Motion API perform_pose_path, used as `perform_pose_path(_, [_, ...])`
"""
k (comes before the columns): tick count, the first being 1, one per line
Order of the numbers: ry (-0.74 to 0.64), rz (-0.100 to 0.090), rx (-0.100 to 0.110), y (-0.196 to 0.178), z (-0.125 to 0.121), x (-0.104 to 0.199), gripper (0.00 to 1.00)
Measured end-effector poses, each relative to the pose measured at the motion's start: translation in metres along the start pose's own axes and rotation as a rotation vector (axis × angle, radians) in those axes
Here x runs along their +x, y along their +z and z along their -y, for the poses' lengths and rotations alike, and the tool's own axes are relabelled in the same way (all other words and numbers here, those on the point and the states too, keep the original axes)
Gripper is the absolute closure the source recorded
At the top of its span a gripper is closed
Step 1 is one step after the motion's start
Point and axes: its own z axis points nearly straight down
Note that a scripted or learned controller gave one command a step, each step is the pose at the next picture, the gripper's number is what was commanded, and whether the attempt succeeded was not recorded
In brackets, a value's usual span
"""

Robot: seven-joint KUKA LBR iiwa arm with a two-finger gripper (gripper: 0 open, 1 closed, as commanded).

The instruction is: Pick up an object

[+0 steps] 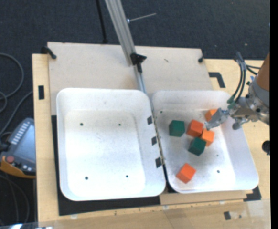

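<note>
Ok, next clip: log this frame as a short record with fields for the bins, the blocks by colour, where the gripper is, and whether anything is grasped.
left bin: white, shallow, no blocks in it
right bin: white, holds all the blocks
green blocks: two, one toward the bin's left, one near the middle
orange blocks: four, one alone toward the front, two in the middle cluster, one at the gripper
gripper: low over the right bin, at the cluster's right side
grasp: no block seen between the fingers
</note>
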Motion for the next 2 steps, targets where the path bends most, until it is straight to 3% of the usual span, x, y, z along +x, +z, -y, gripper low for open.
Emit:
perform_pose_path(1, [-0.002, -0.002, 0.01, 0.127, 0.005, 0.006, 0.0])
perform_pose_path(2, [-0.008, -0.004, 0.006, 0.161, 0.009, 0.069, 0.0])
